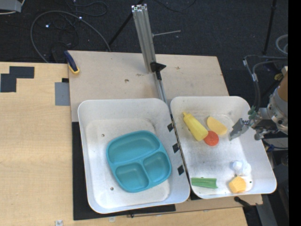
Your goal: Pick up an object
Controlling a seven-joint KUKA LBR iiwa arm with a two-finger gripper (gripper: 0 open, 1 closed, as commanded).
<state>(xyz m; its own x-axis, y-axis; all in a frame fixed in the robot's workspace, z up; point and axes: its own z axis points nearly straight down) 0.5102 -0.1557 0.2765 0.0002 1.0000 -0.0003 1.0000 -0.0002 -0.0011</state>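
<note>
The right bin (211,173) holds several small items. A yellow bottle-shaped toy (194,126) lies at the upper left, with a yellow chunk (217,125) and a red ball (211,139) just right of it. A green piece (204,183), an orange-yellow piece (238,184) and a small white object (237,165) lie near the front. My gripper (247,130) hangs over the bin's right side, to the right of the yellow chunk and red ball. It is open, its two dark fingers spread with nothing between them.
The left bin (94,126) carries a teal divided plate (138,160). An upright metal post (145,36) stands behind the bins. Cables and the arm's body crowd the right edge beside the right bin.
</note>
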